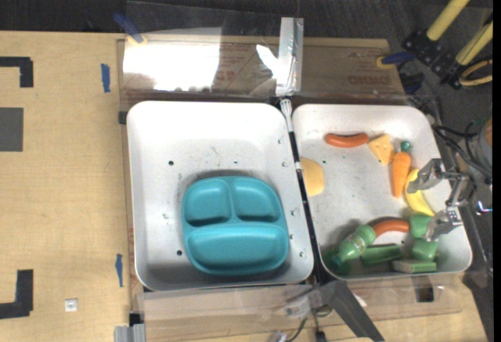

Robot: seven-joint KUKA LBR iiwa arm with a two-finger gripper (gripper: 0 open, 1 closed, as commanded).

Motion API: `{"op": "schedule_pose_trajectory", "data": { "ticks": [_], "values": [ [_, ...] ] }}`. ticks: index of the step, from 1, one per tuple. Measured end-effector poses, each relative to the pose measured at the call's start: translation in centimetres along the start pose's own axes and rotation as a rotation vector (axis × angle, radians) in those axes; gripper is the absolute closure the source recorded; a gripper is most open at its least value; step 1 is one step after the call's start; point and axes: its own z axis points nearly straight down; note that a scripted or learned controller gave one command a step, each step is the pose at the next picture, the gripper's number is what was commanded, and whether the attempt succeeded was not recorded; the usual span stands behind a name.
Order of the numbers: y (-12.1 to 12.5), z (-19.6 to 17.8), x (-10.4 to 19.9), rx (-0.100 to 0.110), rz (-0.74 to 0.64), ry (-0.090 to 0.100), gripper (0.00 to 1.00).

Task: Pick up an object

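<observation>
Hovering at the right bin's point(368, 120) right rim, jaws point(442, 196) apart around a yellow banana point(417, 199); a smooth orange carrot point(400, 170) just left, green plastic vegetables point(376, 248) below.

Gripper point(443, 198) hides banana point(417, 200) – arm cut off.

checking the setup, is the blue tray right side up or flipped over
Right side up. The blue tray lies flat in the left bin with its three hollow compartments facing upward: two small ones at the far side, one large one nearer.

Teal tray point(233, 225), white bins point(207, 125)
</observation>
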Motion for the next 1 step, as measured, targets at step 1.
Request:
{"op": "schedule_pose_trajectory", "data": {
  "ticks": [1],
  "values": [
    [-2.39, 9.88, -7.03, 0.003, -0.033, -0.009, 0.00]
  ]
}}
